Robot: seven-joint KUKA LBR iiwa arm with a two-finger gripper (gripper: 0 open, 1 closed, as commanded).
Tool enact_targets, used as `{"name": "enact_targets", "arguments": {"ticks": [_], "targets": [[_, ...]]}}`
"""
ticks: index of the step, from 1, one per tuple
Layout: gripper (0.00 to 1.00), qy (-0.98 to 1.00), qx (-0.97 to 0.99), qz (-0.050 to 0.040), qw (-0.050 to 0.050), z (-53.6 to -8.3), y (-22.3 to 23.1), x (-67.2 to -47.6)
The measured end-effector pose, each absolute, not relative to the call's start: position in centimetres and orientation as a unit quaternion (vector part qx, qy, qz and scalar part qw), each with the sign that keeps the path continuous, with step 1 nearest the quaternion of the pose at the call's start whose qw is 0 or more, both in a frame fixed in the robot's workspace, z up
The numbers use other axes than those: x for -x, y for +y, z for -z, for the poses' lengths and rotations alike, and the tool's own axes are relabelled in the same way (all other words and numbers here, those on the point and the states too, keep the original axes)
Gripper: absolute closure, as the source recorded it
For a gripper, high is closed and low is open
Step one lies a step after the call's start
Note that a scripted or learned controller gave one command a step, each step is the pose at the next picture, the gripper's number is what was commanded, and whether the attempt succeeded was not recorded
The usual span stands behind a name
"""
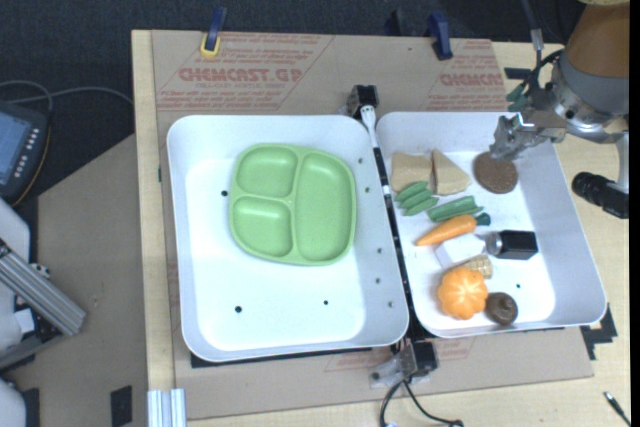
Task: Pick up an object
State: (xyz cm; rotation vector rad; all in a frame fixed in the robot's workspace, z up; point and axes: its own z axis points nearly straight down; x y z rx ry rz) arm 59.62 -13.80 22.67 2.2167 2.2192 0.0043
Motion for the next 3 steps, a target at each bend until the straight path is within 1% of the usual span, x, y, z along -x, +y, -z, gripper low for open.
{"name": "enact_targets", "arguments": {"ticks": [1,2,3], "targets": [[1.00,0.709,-0.705,0.0000,-0.002,-23.2,-8.7,-56.4],[1.00,0.708,-0.706,0.0006,-0.003,-23.1,-5.5,-52.2],[1.00,0.708,-0.706,0.0008,-0.002,-21.5,-3.0,-51.2]]}}
